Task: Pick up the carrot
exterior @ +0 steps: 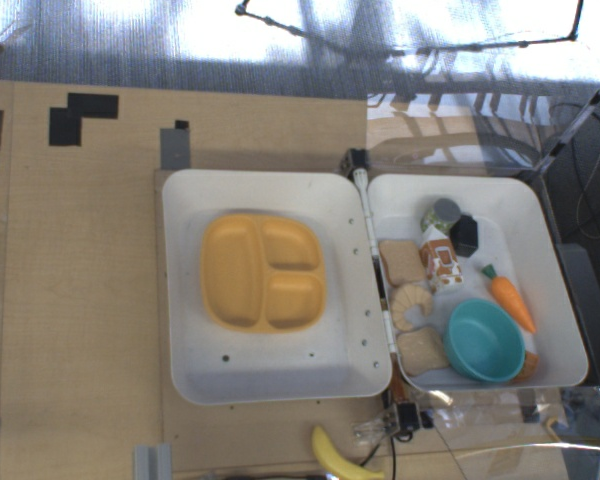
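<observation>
Looking down on a pale wooden table (80, 318) bearing two shallow white bins side by side. Finding in the left bin (280, 373) just a yellow divided plate (263, 271), lying flat near the middle. Finding in the right bin (525, 203) a crowd of toy foods around a teal bowl (485, 340) at the near edge. Spotting the carrot (509, 298) against the right wall of that bin, lying flat, green top pointing up the view, orange tip running down beside the bowl's rim, touching it or nearly so. Noting, smaller and further left, two bread slices (401, 261), a croissant (412, 305), a little carton (441, 259), a black block (465, 234) and a greyish round piece (441, 213), all apart from the carrot. Cannot tell how wide the gripper stands. Judging the carrot a light, stiff toy, likely smooth and tapered, so apt to squirt out of a pinch near the tip. Better to close across the thick upper half, just below the green, with the jaws set across its length. Watching for little room there: bin wall on one side, bowl close by lower down.
</observation>
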Available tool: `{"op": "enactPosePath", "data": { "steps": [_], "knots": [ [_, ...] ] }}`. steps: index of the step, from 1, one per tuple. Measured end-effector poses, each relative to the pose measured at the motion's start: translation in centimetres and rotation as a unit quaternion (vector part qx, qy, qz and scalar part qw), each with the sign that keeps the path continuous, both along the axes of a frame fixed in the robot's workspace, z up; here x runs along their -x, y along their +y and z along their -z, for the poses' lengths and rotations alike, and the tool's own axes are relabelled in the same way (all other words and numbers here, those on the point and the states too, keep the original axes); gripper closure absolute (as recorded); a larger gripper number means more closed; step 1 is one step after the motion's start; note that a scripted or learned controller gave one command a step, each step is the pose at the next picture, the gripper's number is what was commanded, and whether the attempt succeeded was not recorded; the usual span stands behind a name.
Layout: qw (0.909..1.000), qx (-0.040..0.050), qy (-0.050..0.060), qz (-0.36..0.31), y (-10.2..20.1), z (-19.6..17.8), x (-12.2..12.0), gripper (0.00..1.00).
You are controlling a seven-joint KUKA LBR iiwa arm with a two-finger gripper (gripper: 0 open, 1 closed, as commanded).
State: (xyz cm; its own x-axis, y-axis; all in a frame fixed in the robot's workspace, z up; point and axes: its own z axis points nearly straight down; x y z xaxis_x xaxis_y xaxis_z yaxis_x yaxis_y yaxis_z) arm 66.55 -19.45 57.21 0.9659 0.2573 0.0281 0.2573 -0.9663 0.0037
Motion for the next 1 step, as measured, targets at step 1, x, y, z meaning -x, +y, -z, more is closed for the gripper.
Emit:
{"op": "enactPosePath", "data": {
  "steps": [1],
  "knots": [
    [1.0000,-0.0002,0.000,0.000,-0.01,0.01,0.01,0.00]
  ]
}}
